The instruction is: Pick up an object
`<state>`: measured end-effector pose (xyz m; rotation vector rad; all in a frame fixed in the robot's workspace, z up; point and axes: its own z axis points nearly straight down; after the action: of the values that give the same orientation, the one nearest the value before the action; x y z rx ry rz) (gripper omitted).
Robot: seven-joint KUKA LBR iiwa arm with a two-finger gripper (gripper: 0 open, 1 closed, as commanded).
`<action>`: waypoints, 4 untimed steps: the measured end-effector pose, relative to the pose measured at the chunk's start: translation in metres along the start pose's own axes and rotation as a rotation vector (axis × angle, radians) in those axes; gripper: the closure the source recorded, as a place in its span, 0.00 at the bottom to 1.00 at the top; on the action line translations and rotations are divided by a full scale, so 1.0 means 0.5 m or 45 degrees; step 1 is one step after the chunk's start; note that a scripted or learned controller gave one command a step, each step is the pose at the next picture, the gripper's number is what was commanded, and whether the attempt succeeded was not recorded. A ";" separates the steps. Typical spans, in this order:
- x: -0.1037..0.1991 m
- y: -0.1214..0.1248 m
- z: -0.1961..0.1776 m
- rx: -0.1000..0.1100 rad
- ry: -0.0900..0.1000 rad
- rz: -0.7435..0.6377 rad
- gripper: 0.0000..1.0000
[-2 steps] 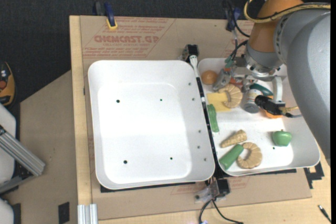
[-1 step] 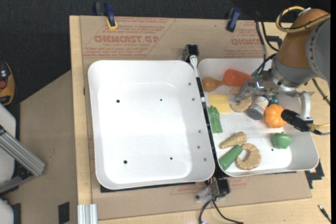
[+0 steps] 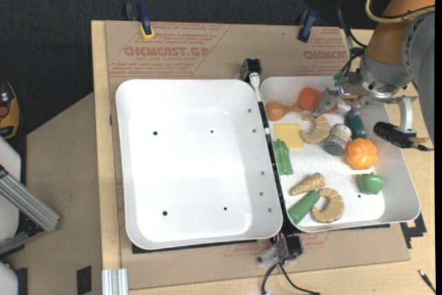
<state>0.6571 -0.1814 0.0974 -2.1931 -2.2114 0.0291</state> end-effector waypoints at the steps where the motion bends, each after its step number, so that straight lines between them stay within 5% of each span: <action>1: -0.079 0.010 0.024 0.008 0.023 0.002 0.00; 2: -0.076 -0.072 0.020 -0.048 0.001 0.007 0.00; 3: -0.010 0.005 0.037 0.011 -0.008 0.002 0.00; 4: -0.079 0.006 0.030 0.005 0.018 0.009 0.00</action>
<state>0.6597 -0.2208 0.0821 -2.1918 -2.1942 0.0179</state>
